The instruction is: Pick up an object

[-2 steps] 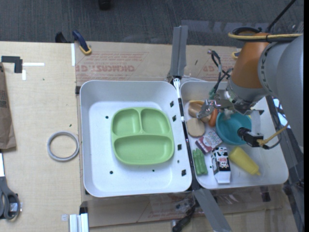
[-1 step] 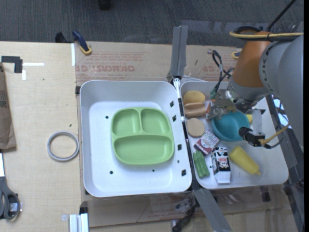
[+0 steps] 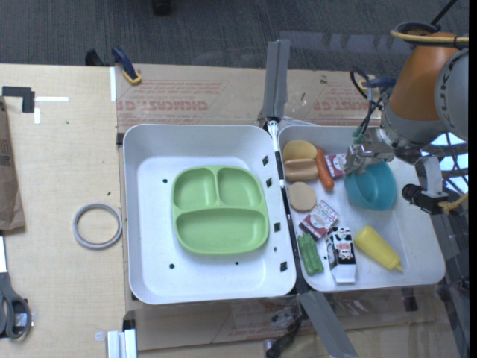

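Plywood bench (image 3: pixel 59 170) up top here, pale wood, with dark grey carpet-looking floor (image 3: pixel 223 13) behind it and a sheet of brown cardboard (image 3: pixel 194 95) with red printing tucked under the two shallow white bins. Left white bin (image 3: pixel 141 222) holds a light green divided plastic plate (image 3: pixel 220 209), sitting about in the middle. Right white bin (image 3: pixel 417 267) has all the clutter: a tan bun-shaped toy (image 3: pixel 299 160), an orange carrot-like piece (image 3: pixel 324 168), a round beige disc (image 3: pixel 302 196), a small red-and-white packet (image 3: pixel 322 218), a green wrapped bar (image 3: pixel 310 253), a black-and-white carton (image 3: pixel 343 253), a yellow squeeze-bottle shape (image 3: pixel 377 247), and a teal plastic bowl (image 3: pixel 373 185).

The grey arm with the orange band (image 3: pixel 417 80) comes in from the right, and the gripper (image 3: pixel 358 157) sits right at the teal bowl's upper left rim. Can't tell how the fingers are set, they're too murky.

Out on the bench: a grey tape ring (image 3: pixel 98 224), a brown paper bag (image 3: pixel 9 170) at the left edge, and a blue-and-yellow clamp (image 3: pixel 127 66).
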{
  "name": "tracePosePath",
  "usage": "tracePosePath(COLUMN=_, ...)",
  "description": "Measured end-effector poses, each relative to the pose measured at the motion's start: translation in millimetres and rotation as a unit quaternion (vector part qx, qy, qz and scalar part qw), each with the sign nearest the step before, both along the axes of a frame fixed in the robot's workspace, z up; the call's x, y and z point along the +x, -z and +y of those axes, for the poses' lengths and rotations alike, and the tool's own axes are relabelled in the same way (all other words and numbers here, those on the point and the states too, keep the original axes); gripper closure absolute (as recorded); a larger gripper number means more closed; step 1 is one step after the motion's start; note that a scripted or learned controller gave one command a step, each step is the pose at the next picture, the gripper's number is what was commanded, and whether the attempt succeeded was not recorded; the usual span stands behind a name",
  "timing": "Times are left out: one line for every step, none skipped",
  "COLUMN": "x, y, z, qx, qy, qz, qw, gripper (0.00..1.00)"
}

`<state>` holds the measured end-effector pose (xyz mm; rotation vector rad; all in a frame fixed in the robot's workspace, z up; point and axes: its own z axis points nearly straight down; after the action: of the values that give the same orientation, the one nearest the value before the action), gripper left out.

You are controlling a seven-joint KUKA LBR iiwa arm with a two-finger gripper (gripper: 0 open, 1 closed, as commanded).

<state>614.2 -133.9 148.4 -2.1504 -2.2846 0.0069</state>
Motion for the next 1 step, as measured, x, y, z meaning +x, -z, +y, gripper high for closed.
tracePosePath(x=0.0, y=-0.1, z=-0.1, qx=-0.0001, qy=0.0, qz=0.0, qw=1.0, gripper=0.0)
